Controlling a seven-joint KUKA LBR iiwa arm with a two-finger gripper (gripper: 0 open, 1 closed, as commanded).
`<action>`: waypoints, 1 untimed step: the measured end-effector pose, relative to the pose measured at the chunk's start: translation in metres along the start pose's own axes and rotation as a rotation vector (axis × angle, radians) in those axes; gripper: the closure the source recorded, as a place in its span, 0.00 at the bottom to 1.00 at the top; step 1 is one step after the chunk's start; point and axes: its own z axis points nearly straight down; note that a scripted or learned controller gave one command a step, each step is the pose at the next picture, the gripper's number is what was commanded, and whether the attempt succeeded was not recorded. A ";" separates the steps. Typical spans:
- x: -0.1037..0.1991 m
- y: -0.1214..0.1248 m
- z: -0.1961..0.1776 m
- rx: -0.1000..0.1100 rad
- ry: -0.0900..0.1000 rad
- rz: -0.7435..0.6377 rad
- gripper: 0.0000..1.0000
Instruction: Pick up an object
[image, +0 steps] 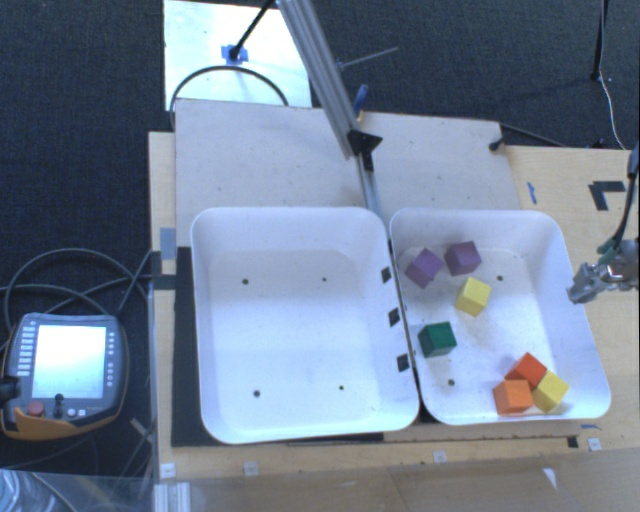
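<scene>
Holding the gripper (598, 278) out by the far rim of the right bin (560, 232), well to the right of the green cube (436, 339) and a little higher in the view, probably leaving every piece open to choice. Carrying nothing visible; telling whether parted or closed is not possible here. Lying loose on the bin floor, well apart from its neighbours and so likely the easiest pick: that green cube. Sitting above it: the near purple cube (423, 267), the far purple cube (462, 257), the lone yellow cube (473, 296). Crowding together down to its right, touching, so leaving little room: the upper orange cube (530, 368), the lower orange cube (512, 397), the corner yellow cube (551, 392).
</scene>
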 end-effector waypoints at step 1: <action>0.060 0.016 -0.004 0.005 0.005 -0.006 1.00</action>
